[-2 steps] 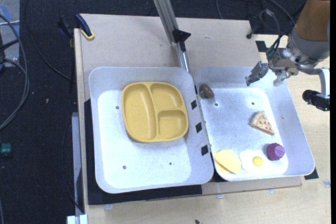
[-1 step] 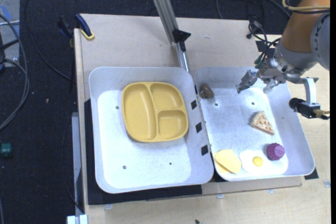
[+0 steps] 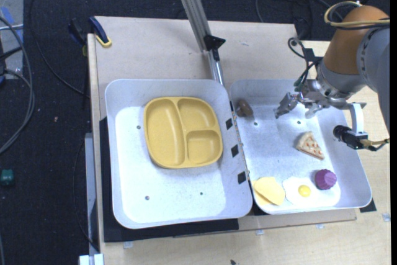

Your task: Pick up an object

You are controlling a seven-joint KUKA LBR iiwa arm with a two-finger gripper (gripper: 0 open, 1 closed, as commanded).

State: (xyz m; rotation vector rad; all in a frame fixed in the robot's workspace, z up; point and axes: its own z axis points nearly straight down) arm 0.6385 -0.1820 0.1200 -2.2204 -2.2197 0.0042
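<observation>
In the right bin [image 3: 267, 152] lie a small brown lump [image 3: 245, 109] near the far left corner, a pizza-like wedge [image 3: 309, 145] toward the middle right, a purple piece [image 3: 325, 179], a fried egg [image 3: 303, 190] and a yellow slice [image 3: 269, 190] along the near edge. My gripper [image 3: 289, 103] hangs over the far part of this bin, right of the brown lump and up-left of the wedge. Nothing shows between its fingers.
The left bin [image 3: 130, 195] holds a yellow divided tray [image 3: 183, 132]. A slanted metal pole [image 3: 197, 9] runs down to the seam between the bins. A black clip with a yellow tip [image 3: 97, 33] sits at the bench's far left corner.
</observation>
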